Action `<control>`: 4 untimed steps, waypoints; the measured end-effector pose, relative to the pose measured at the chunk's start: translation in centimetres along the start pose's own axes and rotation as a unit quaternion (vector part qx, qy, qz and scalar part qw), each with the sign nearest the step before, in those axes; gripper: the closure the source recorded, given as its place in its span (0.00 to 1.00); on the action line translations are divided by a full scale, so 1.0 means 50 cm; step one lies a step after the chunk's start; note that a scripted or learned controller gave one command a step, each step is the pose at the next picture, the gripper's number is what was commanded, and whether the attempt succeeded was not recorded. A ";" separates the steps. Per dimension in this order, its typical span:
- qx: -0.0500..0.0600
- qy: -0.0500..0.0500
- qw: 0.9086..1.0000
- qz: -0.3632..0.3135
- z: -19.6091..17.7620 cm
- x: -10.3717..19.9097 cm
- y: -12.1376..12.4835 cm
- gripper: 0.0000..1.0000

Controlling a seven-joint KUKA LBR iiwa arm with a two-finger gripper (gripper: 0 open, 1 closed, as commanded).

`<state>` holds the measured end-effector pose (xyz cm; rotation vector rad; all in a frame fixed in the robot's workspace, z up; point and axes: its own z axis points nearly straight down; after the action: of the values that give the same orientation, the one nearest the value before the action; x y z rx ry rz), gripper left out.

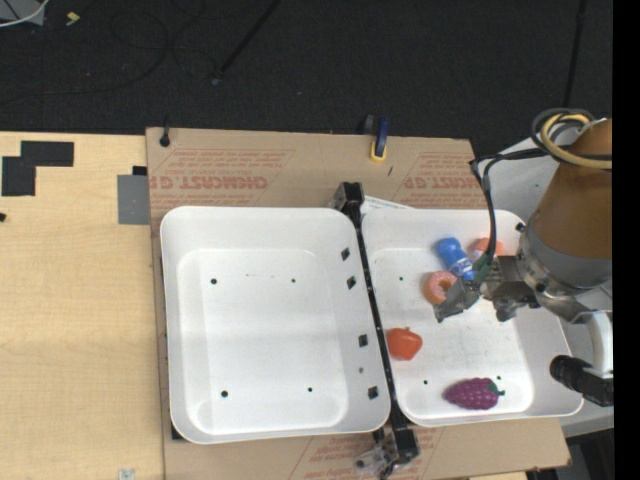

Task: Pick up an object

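The right bin (540, 388) holds several small toys. A blue cylinder (450, 254) lies near the bin's middle, with a pink ring (436, 288) just below it. A red-orange piece (404, 344) rests by the divider, and a purple bunch of grapes (472, 394) sits near the front wall. A salmon-coloured bit (483, 245) peeks out behind the arm's cable. My gripper (478, 304) hangs low over the bin, right of the pink ring, its left finger close beside the ring. The fingers stand apart, open, with bare bin floor between them.
The left bin (190, 268) lies across a black divider (362, 298) with clips. Both bins sit on a cardboard sheet (260, 168) on the wooden bench. The arm's grey and orange body (580, 208) covers the right bin's far right corner.
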<state>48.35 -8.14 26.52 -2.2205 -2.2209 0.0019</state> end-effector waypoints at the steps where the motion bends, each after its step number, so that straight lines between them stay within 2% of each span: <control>1: 0.001 0.001 1.000 0.000 0.331 -0.004 0.110 0.00; 2: 0.000 0.000 1.000 0.001 0.357 -0.088 0.123 0.00; 3: -0.002 0.000 1.000 -0.002 0.354 -0.027 0.284 0.00; 4: -0.004 0.000 1.000 -0.002 0.098 0.070 0.325 0.00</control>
<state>64.57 -4.66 21.59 -2.2193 -2.2293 -0.0076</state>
